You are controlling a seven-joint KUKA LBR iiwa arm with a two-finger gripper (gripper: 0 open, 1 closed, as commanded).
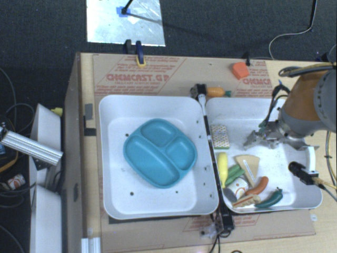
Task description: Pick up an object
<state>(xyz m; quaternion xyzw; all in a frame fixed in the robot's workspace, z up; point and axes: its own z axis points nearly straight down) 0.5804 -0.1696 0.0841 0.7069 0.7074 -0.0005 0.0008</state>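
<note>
the arm (308,101) reaches in from the right and its gripper (261,137) hangs low over the right bin (300,194), above a bare patch of floor in the bin's upper half; the fingers (251,139) look spread and nothing sits between them, so nothing is grasped yet; the things worth picking lie in a heap in the lower left corner of that bin: a yellow banana (222,165) against the left wall, a pale wedge of cheese (248,165) just beside it, a green pepper (269,197) and a reddish sausage (255,187) lower down, all touching or overlapping; a small speckled sponge (220,135) lies apart from the heap, nearer the gripper; the left bin (116,194) bears a blue divided plate (160,152), well apart from the gripper; the main risk, as i judge it, is a straight descent closing on bare floor, since the fingers are not above any item; a shift toward the heap brings another risk: the crowded pieces may leave the fingers no room, so one could land on top of an item, or two could be pinched and slip out; the banana sits so close to the wall that a finger might strike the rim; the cheese's sloped faces may squeeze out of a pinch.
</note>
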